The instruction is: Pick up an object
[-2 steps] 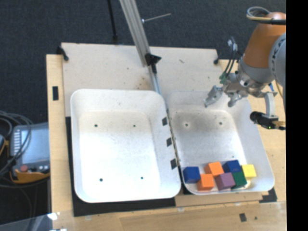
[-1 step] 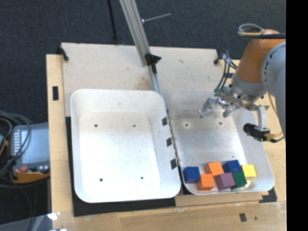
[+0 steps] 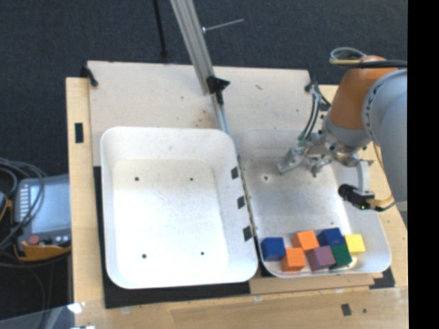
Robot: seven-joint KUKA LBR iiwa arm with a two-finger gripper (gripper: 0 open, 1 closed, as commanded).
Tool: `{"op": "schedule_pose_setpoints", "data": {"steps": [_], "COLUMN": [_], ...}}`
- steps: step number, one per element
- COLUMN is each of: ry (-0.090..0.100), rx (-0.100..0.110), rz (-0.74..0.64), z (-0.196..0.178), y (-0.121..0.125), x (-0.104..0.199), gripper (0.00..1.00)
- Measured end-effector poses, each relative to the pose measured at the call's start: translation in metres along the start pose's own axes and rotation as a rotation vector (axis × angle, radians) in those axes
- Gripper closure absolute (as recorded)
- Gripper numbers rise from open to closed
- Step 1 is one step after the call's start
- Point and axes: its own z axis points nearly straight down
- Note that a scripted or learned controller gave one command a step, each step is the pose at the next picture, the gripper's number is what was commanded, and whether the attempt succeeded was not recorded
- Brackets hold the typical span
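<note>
Gripper (image 3: 296, 162) sits over right bin's (image 3: 274, 190) upper part; finger state can't tell. Blocks (image 3: 314, 249) clustered at that bin's near edge, row's long axis running left-right, well apart from gripper.

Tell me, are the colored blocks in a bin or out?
In: the colored blocks sit clustered in the right bin's near corner.

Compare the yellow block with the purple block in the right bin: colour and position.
The yellow block is bright yellow, while the purple block is dull purple. The yellow block sits at the far right end of the cluster, next to the green block; the purple block lies in the cluster's near row, between the green block and an orange block. Both are small cubes resting in the right bin, away from the gripper.
</note>
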Motion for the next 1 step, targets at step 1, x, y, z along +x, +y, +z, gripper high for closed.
{"op": "schedule_pose_setpoints", "data": {"steps": [1], "ry": [-0.001], "rx": [-0.008], "rz": [0.003], "z": [-0.0143], "y": [0.0018], "x": [-0.0010], "gripper": [1.00]}}
